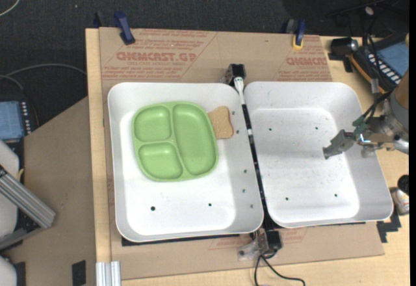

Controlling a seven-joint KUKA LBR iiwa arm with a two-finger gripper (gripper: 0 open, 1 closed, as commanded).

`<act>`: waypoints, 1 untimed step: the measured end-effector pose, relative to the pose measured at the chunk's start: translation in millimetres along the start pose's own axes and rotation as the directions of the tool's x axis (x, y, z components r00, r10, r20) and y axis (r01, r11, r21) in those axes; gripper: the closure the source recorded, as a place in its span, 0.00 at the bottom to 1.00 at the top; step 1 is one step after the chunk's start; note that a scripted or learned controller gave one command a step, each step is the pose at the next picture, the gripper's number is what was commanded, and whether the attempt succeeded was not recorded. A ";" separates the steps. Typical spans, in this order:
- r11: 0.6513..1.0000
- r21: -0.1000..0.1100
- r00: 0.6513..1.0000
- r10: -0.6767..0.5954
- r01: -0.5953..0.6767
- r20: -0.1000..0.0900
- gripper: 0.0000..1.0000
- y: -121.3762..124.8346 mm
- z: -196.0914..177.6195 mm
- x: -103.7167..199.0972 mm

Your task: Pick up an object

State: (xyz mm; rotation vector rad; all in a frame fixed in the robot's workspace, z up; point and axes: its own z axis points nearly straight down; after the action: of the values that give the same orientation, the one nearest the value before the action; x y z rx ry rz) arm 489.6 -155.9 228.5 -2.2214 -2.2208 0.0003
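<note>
over right bin [305, 93]: gripper [339, 144] jaw state unclear; green plate [174, 141] long axis left-right.

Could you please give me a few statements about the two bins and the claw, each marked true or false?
1. The green plate lies in the left bin. True.
2. The plate has three compartments. True.
3. The tan piece lies in the right bin. False: it lies in the left bin, at the plate's right edge.
4. The claw is over the left bin. False: it is over the right bin, near its right side.
5. The claw holds the plate. False: the plate lies in the left bin, far from the claw.
</note>
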 end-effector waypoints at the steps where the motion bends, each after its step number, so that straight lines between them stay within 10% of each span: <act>1: 1.000 -0.004 1.000 -0.001 0.001 0.002 1.00 0.8 -10.8 -0.2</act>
State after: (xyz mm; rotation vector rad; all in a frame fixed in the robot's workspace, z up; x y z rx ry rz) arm 490.4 -156.1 239.3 -2.2231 -2.2245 -0.0017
